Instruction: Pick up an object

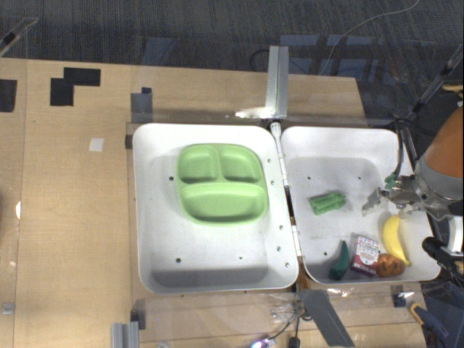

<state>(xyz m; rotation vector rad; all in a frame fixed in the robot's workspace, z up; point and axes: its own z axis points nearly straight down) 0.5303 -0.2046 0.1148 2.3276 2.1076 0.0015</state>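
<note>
We see a green block (327,203) lying mid-bin on the right, and along the near edge a dark green piece (340,262), a small box (365,254), a banana (393,239) and a reddish fruit (390,266).

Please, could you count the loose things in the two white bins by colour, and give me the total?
Green: 3, the divided plate, the light green block, the dark green piece
Yellow: 1, the banana
Orange-red: 1, the round fruit
Purple and white: 1, the small packet
Total: 6

A divided plate (220,181) lies in the left bin (156,267). In the right bin (341,147), a block (327,203) lies mid-floor, with a banana (393,239) and small box (365,254) toward the near right corner.
</note>
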